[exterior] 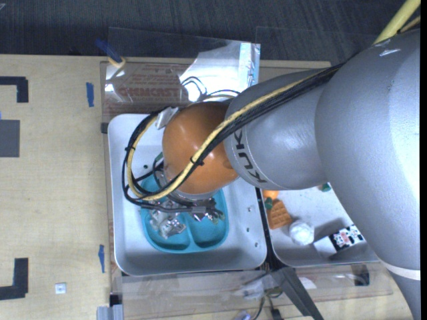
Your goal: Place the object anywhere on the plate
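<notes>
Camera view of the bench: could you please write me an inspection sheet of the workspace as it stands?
Surface: wooden bench bearing two white bins, left bin and right bin.
Job's things: blue plate in the left bin; the object cannot be told.
Clutter: orange item, white item and black-and-white item in the right bin.
Claw: claw low over the plate, partly hidden by the wrist.
Cables: black and yellow cables looped beside the wrist.
Surroundings: dark floor, blue tape.

The arm (313, 125) hides most of the blue plate (200, 235) beneath the gripper (175, 222); finger positions are unclear.
</notes>
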Robot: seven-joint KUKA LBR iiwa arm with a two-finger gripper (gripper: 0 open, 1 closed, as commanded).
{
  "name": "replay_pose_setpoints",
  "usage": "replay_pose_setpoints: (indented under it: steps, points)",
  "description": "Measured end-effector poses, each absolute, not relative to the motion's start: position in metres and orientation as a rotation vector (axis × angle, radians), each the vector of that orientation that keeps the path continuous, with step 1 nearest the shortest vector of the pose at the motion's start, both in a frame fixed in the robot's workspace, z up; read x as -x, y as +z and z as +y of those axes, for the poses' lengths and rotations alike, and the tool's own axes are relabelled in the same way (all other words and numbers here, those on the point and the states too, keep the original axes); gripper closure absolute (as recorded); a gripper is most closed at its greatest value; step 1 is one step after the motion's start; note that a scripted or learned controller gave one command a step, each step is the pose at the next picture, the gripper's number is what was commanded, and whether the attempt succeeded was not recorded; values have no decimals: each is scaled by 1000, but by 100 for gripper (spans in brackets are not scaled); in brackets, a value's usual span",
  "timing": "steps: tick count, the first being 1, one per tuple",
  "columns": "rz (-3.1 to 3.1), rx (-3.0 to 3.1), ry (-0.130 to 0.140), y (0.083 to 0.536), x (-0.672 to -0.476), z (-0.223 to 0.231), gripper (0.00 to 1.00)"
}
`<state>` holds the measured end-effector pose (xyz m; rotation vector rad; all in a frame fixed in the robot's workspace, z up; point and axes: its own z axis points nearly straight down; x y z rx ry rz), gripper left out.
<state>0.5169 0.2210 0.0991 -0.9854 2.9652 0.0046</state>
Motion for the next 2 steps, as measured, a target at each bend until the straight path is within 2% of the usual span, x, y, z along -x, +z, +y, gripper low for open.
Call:
replay_pose_setpoints:
  steps: [1, 2]
  points:
    - [2886, 1209, 5, 115, -506, 102, 100]
    - [2872, 1217, 15, 117, -507, 110, 0]
